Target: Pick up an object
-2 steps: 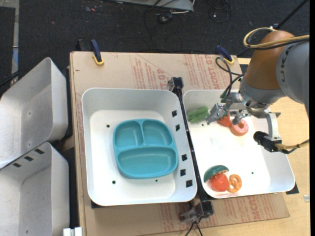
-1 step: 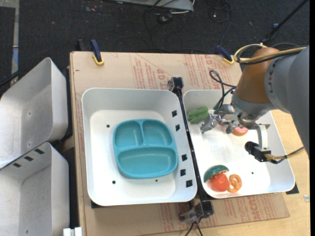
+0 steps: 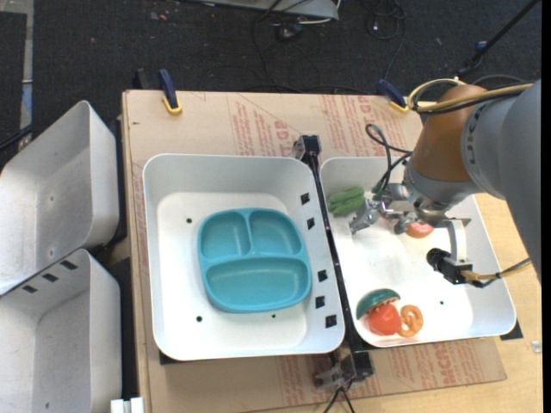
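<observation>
red glossy plastic tomato with orange ring, right bin; green oblong plastic pod, long axis left-right; metal jaws' state cannot be told.

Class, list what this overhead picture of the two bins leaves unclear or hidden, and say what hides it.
- Pincer: too small and blurred in the camera view to tell its state.
- Pink object: partly covered by the wrist, so its shape is unclear.
- Teal piece: overlaps the red-orange toy; whether joined is unclear.
- Right bin: its far corner lies under the arm.
</observation>
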Available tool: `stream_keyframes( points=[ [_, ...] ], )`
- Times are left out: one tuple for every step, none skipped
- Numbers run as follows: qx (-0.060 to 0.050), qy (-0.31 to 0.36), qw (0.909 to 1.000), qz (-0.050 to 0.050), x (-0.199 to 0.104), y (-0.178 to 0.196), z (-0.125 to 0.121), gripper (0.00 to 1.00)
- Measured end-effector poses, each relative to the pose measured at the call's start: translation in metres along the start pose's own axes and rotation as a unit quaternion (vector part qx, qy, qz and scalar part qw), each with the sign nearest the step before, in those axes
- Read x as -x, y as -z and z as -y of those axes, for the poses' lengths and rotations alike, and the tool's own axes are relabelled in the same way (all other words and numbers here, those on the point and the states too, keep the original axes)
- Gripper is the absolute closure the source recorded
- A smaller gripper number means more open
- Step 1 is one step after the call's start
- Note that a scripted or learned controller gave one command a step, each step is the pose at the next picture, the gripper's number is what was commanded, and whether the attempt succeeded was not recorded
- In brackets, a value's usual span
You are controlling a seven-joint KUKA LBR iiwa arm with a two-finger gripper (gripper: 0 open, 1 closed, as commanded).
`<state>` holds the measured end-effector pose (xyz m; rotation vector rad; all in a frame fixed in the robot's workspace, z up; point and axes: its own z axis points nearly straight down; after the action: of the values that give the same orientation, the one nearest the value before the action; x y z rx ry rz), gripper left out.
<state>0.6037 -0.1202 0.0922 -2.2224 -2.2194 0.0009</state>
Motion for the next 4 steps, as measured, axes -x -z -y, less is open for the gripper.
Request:
stream_keyframes(
  points=[
    [0.001,0.000,1.0000,0.000,0.000,0.011,-0.001,1.00],
    [0.003,0.002,1.0000,0.001,0.000,0.055,-0.007,1.00],
    [0.003,0.000,1.0000,0.001,0.010,0.111,-0.006,1.00],
    [0.004,0.002,1.0000,0.001,0.010,0.157,-0.014,1.00]
  ],
)
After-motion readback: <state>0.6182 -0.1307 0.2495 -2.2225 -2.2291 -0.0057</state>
